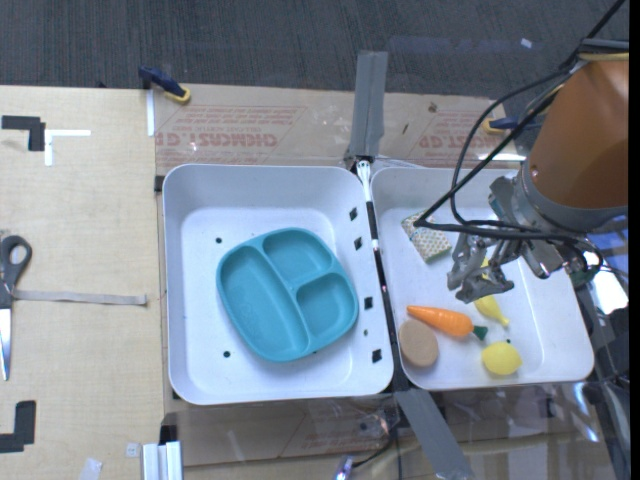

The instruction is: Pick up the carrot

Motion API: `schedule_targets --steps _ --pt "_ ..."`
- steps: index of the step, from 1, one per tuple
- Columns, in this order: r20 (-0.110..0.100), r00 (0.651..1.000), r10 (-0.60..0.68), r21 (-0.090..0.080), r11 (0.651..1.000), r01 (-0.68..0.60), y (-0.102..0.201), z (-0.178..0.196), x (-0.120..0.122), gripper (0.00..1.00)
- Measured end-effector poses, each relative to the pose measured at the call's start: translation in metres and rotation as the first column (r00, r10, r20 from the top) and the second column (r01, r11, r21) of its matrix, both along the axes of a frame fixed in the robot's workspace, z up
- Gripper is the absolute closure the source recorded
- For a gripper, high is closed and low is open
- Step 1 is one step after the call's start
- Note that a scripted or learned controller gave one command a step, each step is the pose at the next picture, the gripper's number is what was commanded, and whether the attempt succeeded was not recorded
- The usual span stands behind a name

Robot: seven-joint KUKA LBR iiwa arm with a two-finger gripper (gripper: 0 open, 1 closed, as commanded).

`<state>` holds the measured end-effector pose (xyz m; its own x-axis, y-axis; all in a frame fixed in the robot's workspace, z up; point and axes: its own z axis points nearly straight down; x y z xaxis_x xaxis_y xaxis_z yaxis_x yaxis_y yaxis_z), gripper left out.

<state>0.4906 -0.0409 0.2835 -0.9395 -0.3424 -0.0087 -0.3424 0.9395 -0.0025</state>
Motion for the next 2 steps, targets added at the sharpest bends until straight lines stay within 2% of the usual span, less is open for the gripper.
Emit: schedule_targets --steps 1,2 --pt "0.0 1.0 0.0 0.0 1.0 0.0 0.0 0.0 0.0 0.0" --pt "-0.005 0.991 0.135 -0.001 0.991 -0.135 -0.017 -0.091 0.01 0.0"
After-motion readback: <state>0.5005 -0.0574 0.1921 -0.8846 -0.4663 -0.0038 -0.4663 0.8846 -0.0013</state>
